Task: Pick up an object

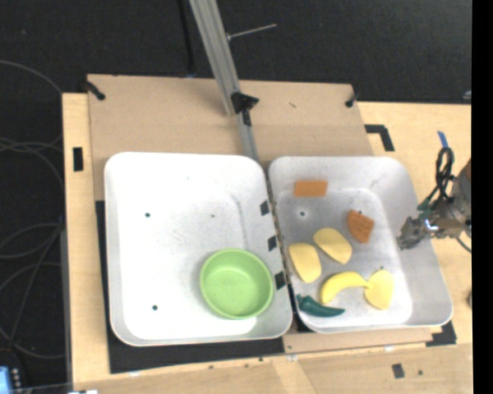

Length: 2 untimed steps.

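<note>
The right bin [394,179] holds an orange block [311,189] at its back and a brown-orange piece [361,226] to the right of the middle. Two yellow pieces [332,245] [305,262] lie near the centre. A yellow banana [345,285], a small yellow piece [380,289] and a dark green pepper [319,306] lie along the front. My gripper [412,233] hangs over the bin's right rim, to the right of the brown-orange piece and apart from it. Nothing shows between its tips.
A green bowl [237,282] sits in the front right corner of the left bin [148,187]. A slanted metal pole [218,48] rises behind the bins. Cables [442,171] hang by the arm at the right edge.
</note>
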Motion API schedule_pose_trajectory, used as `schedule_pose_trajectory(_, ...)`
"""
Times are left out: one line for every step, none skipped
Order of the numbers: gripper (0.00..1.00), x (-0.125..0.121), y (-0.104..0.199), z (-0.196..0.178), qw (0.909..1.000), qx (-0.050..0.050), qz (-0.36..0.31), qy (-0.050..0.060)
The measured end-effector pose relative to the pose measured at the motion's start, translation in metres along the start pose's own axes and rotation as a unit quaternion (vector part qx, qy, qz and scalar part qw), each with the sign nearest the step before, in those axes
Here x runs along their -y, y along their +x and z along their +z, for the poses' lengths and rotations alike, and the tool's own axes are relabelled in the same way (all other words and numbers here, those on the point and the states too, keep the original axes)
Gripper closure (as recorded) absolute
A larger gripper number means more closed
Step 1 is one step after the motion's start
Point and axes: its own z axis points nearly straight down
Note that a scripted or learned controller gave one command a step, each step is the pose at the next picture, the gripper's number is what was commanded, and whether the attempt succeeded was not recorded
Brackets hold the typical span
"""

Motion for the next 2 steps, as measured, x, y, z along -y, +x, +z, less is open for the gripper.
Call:
schedule_pose_trajectory(1.0, -0.01, 0.056, -0.01, 1.0, -0.001, 0.0, 0.0)
schedule_pose_trajectory(1.0, -0.021, 0.112, -0.023, 1.0, -0.001, -0.003, 0.0)
